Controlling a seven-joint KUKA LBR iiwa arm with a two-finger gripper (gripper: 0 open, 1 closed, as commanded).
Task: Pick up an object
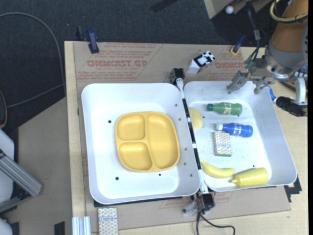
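The right bin (274,131) holds a green bottle (225,108), a blue bottle (235,129), a small printed box (222,143), a banana (216,170), a yellow squeeze bottle (250,176) and a pale yellow round piece (196,118) against its left wall. My gripper (247,84) hangs over the bin's far edge, above and behind the green bottle. Its fingers are spread open with nothing between them.
In the left bin (98,111) lies a yellow divided plate (146,141). A black-and-white object (203,60) sits on the board behind the bins, a blue clamp (91,39) at the far left corner, and a small box (107,219) in front of the left bin.
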